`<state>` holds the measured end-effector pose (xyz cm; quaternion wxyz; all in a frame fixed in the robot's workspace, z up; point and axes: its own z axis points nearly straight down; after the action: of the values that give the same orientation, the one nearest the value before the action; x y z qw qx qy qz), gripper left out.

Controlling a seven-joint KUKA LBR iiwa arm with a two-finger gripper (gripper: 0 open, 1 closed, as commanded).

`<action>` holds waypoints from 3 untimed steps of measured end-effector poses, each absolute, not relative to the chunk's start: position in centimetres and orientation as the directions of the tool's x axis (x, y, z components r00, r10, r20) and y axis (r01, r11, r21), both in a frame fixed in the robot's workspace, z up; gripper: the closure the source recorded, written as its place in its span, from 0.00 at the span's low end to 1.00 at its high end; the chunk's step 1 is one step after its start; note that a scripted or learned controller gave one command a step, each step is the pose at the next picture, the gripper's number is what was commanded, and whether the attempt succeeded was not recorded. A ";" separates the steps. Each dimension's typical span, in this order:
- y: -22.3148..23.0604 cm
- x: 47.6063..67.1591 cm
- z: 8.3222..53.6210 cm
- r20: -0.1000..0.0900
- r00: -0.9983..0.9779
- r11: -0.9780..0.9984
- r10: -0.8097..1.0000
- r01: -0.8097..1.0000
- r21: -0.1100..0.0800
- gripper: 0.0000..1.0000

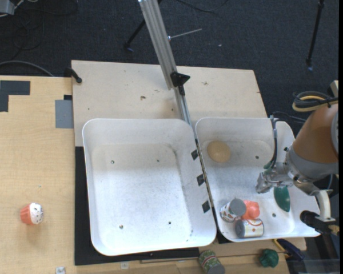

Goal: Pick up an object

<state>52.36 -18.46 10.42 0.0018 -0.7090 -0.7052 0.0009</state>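
Camera view from above gave us the right bin [240, 124] as our landmark, and we describe all places relative to it. The gripper [270, 182] hung over this bin, near its right wall and about halfway along it, below the grey arm with the orange band [317, 133]. We could not tell the state of the pincer, because it looked small and blurred from above, and we saw no object in it. A dark green object [282, 197] lay just beside the gripper, toward the near right part of the bin. In the near corner of the bin we saw a cluster: a grey piece [236, 206], an orange piece [251, 209] touching it, and a small can-like object [250, 228] in front of them. A round tan ball [219, 151] lay alone in the far half of the bin, well apart from the cluster. The left bin [103, 136] stood beside the landmark, across the divider. We judged that the pick was not yet made. To do this step well, we thought the gripper should go for the green object, since it was nearest, and should come down straight over its middle. It should also keep away from the bin wall, because a finger touching the wall could spoil the grasp.
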 end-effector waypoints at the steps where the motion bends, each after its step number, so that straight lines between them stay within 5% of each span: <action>1: -19.1 52.0 16.4 -0.001 0.006 -0.006 1.000 1.000 0.003 1.00; 2: -19.2 52.0 20.5 -0.001 -0.001 0.001 1.000 1.000 0.002 1.00; 3: -14.0 53.8 21.8 0.002 -0.005 0.005 1.000 1.000 0.000 1.00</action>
<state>53.78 -13.96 21.85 0.0006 -0.7054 -0.7088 -0.0006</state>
